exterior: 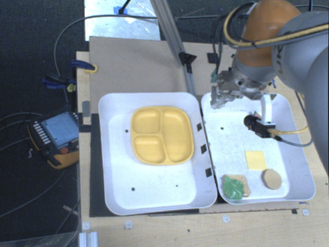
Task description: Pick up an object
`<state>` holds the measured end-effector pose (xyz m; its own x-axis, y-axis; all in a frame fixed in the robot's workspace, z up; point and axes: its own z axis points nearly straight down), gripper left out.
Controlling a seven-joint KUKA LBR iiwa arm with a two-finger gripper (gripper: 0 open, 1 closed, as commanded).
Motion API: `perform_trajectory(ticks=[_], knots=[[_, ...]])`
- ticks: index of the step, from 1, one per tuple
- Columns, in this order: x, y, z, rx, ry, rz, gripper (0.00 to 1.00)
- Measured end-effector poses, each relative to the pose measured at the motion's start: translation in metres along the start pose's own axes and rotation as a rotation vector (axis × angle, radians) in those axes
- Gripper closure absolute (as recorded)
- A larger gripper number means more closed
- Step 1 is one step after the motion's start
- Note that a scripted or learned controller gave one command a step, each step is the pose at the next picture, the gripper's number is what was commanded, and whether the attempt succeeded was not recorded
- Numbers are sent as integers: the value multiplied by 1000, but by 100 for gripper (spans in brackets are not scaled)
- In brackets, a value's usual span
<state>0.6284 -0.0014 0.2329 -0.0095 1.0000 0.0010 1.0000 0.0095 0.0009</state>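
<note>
Yellow and flat, the square slice (255, 160) looks like the plainest candidate for a pick. It lies on the bare white floor of the right bin (229, 148), touching nothing.

Taking that slice as the reference, the gripper (221, 98) hangs well apart from it, up and to the left in the camera view, over the bin's far left corner. The slice therefore lies toward the near side and to the right of the gripper. I judge that the coming move needs a diagonal travel that way before any descent. Whether the gripper is open or closed cannot be told from this angle, and nothing can be seen held in it.

The slice is square, so it has no long axis to line up with. Its edges run nearly parallel to the bin walls. It looks thin and lies flush on the floor, so catching an edge may be awkward.

Just below and right of the slice sits a round tan biscuit (272, 179), which looks thicker. Below and left of the slice is a green-topped piece (235, 187) on a tan base. Far left of the slice, a yellow divided plate (162, 135) rests in the left bin (115, 153).
</note>
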Motion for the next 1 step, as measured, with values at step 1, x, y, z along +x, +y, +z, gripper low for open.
perform_trajectory(ticks=[1], knots=[[53,0,-7,-1,1,-1,100]])
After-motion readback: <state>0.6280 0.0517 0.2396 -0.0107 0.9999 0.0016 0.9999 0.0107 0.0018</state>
